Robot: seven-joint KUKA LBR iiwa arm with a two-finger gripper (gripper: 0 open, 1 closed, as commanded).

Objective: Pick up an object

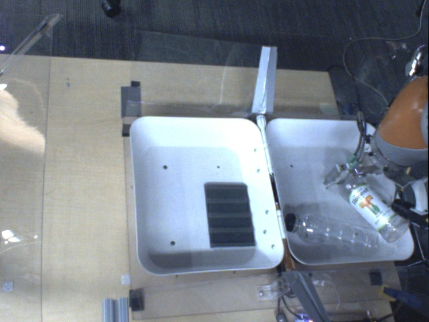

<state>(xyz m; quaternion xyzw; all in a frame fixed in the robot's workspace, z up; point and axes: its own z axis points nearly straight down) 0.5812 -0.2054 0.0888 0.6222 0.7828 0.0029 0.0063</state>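
Reaching in from the right, the grey arm (402, 136) with its orange band hangs over the right bin (301, 139). Its tool (352, 173) sits low inside that bin, near the back right part. The tool looks shiny and small here, so I cannot tell how it stands or if it grips anything. Just beside the tool lies a small bottle (373, 210) with a white label that has orange and green on it. A clear plastic bottle (332, 232) with a black cap lies on its side along the front of the same bin. In the left bin (154, 180) a dark ridged block (229, 215) lies flat near the front. Both bins sit side by side on the wooden desk (74, 200).
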